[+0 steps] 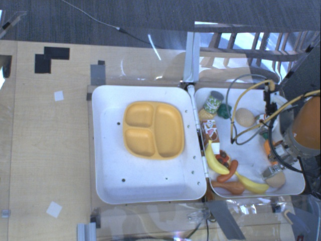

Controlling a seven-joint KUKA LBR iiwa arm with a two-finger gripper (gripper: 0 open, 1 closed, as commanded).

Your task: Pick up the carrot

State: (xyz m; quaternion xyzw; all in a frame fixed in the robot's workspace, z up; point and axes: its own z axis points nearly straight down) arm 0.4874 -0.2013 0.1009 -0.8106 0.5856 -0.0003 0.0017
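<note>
Left bin (108, 174): shallow white plastic bin holding a yellow three-compartment plate (153, 129) at centre.
Right bin (296, 189): shallow white bin crowded with toy food.
Carrot: orange tapered carrot (231, 187) at 7 o'clock in right bin, touching the yellow banana (251, 184).
Gripper (273, 172): metal two-finger gripper at 4 o'clock; open or closed, cannot tell.
</note>
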